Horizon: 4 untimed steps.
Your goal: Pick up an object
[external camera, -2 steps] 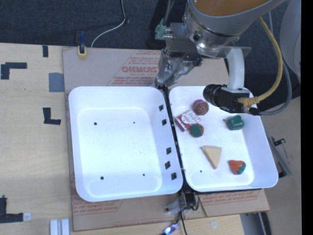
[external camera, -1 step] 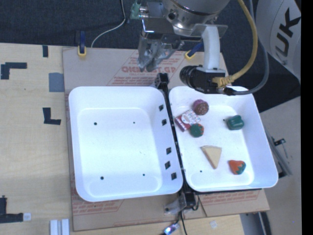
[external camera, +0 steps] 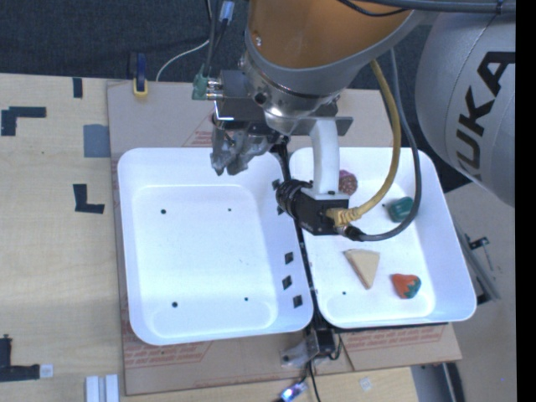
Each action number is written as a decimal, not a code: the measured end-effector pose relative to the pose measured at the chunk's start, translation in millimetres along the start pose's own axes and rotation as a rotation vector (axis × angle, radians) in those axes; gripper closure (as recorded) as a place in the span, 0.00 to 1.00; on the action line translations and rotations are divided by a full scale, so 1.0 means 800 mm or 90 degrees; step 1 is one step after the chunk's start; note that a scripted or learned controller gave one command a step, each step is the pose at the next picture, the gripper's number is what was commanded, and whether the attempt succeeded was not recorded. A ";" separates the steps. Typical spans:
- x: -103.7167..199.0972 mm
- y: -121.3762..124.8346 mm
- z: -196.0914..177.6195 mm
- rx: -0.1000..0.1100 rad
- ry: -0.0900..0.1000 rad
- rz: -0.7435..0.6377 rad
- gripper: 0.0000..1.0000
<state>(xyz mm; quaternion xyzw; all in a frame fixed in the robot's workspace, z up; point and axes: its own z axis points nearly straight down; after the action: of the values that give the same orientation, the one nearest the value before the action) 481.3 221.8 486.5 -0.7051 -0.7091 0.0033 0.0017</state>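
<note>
Looming nearest us, our arm is hanging its gripper over the left bin's far edge; finger state we cannot tell. Right bin is holding a tan wedge.

bins: 2 | tan wedge: 1 | other small objects: apparently 3
</note>
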 end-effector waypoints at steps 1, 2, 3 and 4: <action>0.015 0.040 -0.063 -0.007 0.002 0.002 1.00; 0.006 0.001 -0.050 -0.002 0.000 0.003 1.00; 0.014 0.077 -0.061 -0.006 0.001 0.004 1.00; -0.091 -0.001 -0.061 -0.003 0.001 0.007 1.00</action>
<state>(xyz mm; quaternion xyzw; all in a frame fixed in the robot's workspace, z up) 481.3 149.1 535.8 -0.7088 -0.7054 0.0009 0.0004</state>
